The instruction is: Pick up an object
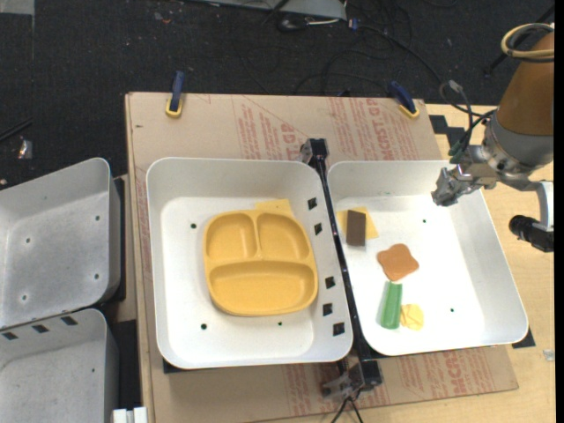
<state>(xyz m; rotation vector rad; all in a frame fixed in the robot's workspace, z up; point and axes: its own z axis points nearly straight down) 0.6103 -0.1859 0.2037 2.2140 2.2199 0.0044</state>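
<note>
Two white bins are sitting side by side on a cardboard sheet, which is being held at its far edge by two clamps. The left bin is holding a yellow divided plate, lying flat near the bin's middle, with a yellow flat piece peeking out from under its far edge. The right bin is holding four small things: a brown block resting on a yellow slice near the divider, an orange toast-shaped piece just nearer, and a green stick lying beside a small yellow piece toward the near edge. The arm is reaching in from the right, and the gripper is hovering over the far right part of the right bin, well apart from all four things. Nothing is showing between its fingers; whether they are spread or pressed together cannot be told at this size.
</note>
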